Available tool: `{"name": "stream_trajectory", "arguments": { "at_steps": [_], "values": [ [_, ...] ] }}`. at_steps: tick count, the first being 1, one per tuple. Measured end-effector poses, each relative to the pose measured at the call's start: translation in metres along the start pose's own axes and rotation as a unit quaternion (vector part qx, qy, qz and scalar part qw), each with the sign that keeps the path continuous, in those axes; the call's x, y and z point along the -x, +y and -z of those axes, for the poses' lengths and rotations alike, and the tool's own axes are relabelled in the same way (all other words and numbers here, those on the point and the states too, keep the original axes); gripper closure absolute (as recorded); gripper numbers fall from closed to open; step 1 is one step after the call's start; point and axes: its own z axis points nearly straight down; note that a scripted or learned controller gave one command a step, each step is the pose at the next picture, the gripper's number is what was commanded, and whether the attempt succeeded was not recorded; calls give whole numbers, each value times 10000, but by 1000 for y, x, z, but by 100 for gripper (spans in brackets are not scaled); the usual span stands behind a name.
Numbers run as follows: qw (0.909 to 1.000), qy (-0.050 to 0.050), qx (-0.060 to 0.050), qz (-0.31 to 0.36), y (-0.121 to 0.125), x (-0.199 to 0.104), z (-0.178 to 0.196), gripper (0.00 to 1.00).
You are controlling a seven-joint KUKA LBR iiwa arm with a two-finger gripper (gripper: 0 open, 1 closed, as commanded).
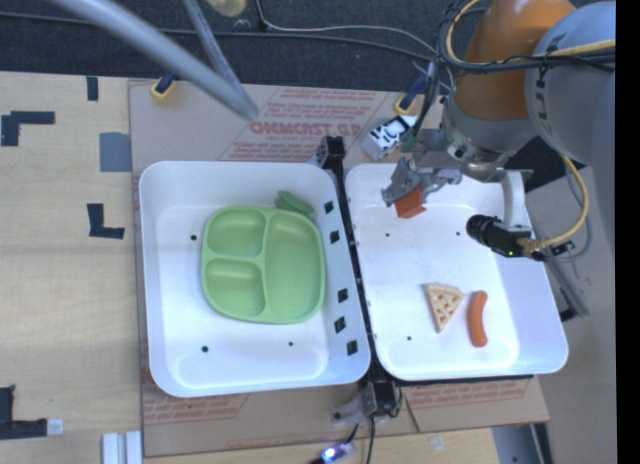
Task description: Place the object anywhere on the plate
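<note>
A light green divided plate (264,262) lies in the left bin (170,352). My gripper (408,196) hangs over the far left part of the right bin (520,352), close to the wall between the bins. A small orange-red object (411,208) sits between its grey fingertips, and the gripper is shut on it. The plate is to the gripper's left, across the dividing wall.
A toy pizza slice (443,305) and a small orange sausage (478,318) lie in the near part of the right bin. A dark green piece (294,202) rests at the plate's far edge. A black cylinder with cable (494,232) hangs by the arm.
</note>
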Motion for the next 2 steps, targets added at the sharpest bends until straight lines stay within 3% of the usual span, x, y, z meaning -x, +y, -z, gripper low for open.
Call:
{"name": "stream_trajectory", "arguments": {
  "at_steps": [2],
  "values": [
    [10000,0,8,4,7,-98,3,100]
  ]
}}
